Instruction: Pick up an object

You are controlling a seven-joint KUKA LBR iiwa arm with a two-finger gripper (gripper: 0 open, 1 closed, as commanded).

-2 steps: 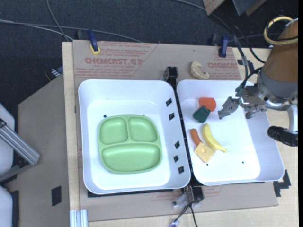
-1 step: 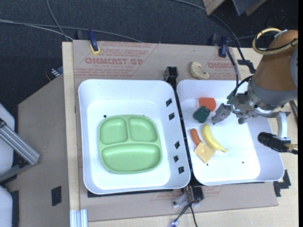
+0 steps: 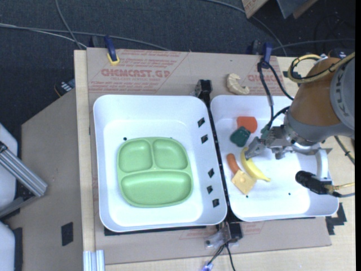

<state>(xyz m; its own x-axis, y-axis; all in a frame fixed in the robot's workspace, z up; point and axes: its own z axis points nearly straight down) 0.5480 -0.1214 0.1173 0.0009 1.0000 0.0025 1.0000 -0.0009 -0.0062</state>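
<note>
The toys lie in the right bin (image 3: pixel 282 210), on its left side. There is a yellow banana (image 3: pixel 254 170), an orange carrot (image 3: pixel 232 162), a yellow cheese wedge (image 3: pixel 243 182), a dark green block (image 3: pixel 240 136) and a red-orange block (image 3: pixel 246 123). The banana lies between the carrot and the middle of the bin, and the cheese wedge sits just below it, touching or nearly touching. The green block sits just below the red-orange block.

The gripper (image 3: pixel 254 147) is low over the right bin, just above the top end of the banana and right beside the green block. I cannot tell how it is set, and no toy shows in its grip. The grey arm (image 3: pixel 324 103) comes in from the right.

The left bin (image 3: pixel 107 168) holds a green tray (image 3: pixel 154 171) with three parts. A small beige thing (image 3: pixel 237 84) lies on the bench, above the right bin.
</note>
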